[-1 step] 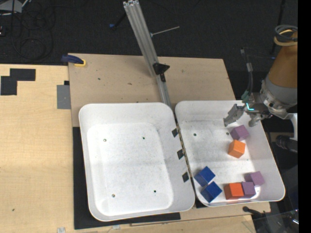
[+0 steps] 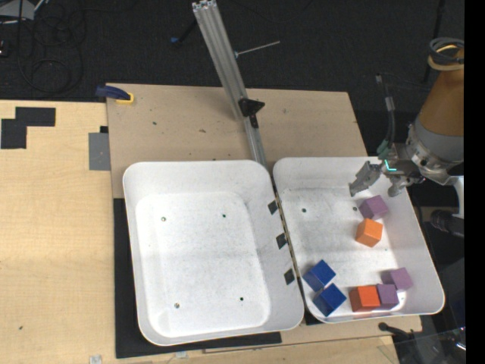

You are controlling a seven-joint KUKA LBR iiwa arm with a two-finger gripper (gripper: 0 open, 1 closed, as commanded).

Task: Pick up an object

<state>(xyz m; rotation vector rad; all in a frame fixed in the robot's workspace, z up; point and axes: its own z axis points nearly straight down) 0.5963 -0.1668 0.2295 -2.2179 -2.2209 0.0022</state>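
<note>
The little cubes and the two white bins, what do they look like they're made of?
The cubes, such as the orange cube and a blue cube, look like painted wood or foam: matte, flat colours with no glare, though the view leaves that open. The left bin and right bin look like moulded plastic, with rounded rims and a faintly speckled, slightly glossy white surface.

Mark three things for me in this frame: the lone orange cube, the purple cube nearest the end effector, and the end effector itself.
Orange cube (image 2: 369, 232), camera view, on its top face.
Purple cube (image 2: 373, 207), camera view, on its top face.
End effector (image 2: 377, 178), camera view, midway between its fingertips, above the right bin.
</note>
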